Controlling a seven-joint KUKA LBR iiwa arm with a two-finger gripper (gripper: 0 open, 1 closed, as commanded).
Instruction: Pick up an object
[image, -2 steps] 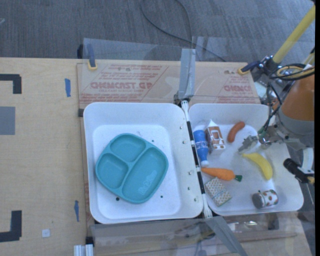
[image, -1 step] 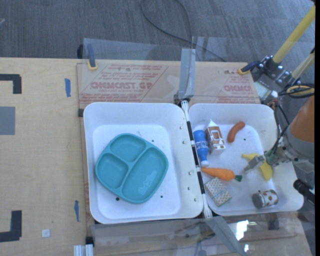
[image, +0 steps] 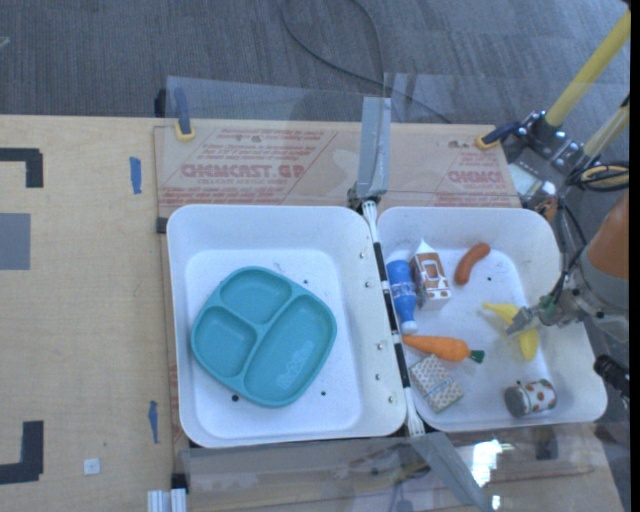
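From above, the gripper (image: 527, 318) hung with fingers apart over the yellow banana (image: 512, 322) near the right bin's (image: 560, 240) right wall. It looked light, smooth, curved plastic; I'd pinch across its middle

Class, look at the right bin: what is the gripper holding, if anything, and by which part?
It cannot be told: the gripper sits at the yellow banana-shaped toy.

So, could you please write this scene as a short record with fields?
left bin: teal divided plate
right bin: blue bottle, small carton, sausage, carrot, checkered packet, yellow banana, spotted can
tool: low over the banana, right side of right bin
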